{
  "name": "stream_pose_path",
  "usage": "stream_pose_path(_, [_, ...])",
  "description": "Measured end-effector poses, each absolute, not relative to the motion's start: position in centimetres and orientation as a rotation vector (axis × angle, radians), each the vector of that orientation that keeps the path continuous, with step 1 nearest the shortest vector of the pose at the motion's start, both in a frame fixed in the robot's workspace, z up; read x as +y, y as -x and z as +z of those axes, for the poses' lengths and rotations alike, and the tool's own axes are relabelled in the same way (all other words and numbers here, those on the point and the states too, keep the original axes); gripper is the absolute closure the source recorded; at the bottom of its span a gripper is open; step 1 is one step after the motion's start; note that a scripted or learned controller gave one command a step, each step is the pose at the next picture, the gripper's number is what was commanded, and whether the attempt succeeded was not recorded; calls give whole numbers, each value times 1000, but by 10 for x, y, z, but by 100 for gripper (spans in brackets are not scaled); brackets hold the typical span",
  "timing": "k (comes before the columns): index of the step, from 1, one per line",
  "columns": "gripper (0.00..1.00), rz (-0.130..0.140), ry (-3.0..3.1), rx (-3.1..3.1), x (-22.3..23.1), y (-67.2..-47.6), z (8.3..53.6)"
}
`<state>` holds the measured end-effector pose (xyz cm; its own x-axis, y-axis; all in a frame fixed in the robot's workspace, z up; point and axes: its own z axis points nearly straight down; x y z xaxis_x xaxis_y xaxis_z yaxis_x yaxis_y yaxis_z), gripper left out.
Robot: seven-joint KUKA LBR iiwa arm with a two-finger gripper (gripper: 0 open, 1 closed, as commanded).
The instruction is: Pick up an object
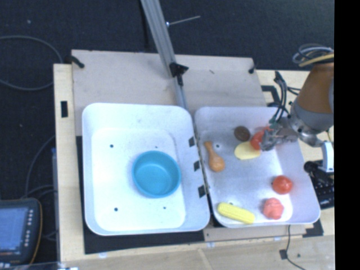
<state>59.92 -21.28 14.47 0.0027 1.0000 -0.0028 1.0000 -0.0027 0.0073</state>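
Dark carpet surrounds a pale wooden bench (129, 77) seen from above at a slant. Two shallow white bins sit on it side by side. A grey metal post (160, 35) rises from the bench's far edge, between the bins.

Left bin (107, 122): a round blue bowl (156, 174) stands upright a little right of the middle, well apart from every wall.

Right bin (225, 120): several small toy foods lie scattered. A tan, pear-shaped gourd (214, 157) lies near the left wall. A dark brown round piece (242, 133) sits toward the far edge, and just beside it, nearer the middle, lies a pale yellow piece (246, 151). A red tomato-like ball (282, 184) rests near the right wall. A pinkish-red lumpy fruit (273, 208) sits in the near right corner, and a yellow ear of corn (235, 212) lies along the near edge.

From the right, the grey arm (315, 103) with its orange band reaches in over the right bin's far right part. Its gripper (269, 139) is low over a small red object (257, 140), which lies touching the right end of the pale yellow piece. The dark fingers overlap that red object's right side, but whether they are apart, together, or clamped on it I cannot tell.

At the bench's near left corner, a handheld control pad with a blue screen (17, 229) lies partly cut off.
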Motion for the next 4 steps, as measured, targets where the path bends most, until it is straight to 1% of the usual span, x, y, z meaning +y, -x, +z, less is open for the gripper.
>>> stream_pose_path(1, [100, 7, -2215, 2223, -210, -595, 208])
stream_pose_path(2, [100, 8, -2210, 2224, -212, -606, 261])
stream_pose_path(3, [100, 5, -2210, 2228, -213, -607, 287])
stream_pose_path(4, [100, 4, -2210, 2231, -155, -605, 289])
